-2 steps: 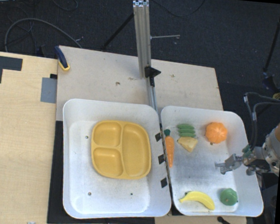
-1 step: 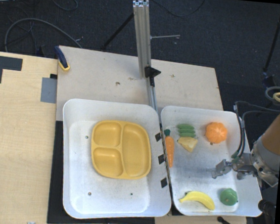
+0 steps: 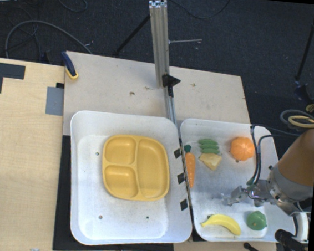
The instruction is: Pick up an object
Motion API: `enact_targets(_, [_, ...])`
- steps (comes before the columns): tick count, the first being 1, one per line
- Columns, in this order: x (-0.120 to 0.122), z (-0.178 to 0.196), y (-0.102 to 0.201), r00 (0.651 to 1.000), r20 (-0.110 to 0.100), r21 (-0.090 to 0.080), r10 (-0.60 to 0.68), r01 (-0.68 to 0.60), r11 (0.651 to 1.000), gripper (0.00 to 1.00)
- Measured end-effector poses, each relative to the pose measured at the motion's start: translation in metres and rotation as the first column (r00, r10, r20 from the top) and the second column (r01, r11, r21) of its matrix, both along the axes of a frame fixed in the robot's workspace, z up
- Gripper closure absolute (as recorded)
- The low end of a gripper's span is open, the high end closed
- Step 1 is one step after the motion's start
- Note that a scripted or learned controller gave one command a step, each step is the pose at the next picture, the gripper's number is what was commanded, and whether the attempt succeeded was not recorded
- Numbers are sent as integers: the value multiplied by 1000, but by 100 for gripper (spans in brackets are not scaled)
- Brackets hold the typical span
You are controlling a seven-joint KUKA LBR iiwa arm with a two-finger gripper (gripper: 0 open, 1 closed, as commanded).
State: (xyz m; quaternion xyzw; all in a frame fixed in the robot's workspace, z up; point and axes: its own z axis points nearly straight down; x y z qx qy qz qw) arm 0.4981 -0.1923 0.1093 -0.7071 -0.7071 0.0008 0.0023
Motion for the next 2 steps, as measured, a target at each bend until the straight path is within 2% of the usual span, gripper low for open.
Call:
enact_targets(1, [0, -22, 1, 1000, 1, 0, 0, 0, 1000, 0])
enact_targets(2, [1, -10, -1, 1000, 5, -4, -5, 5, 1000, 100])
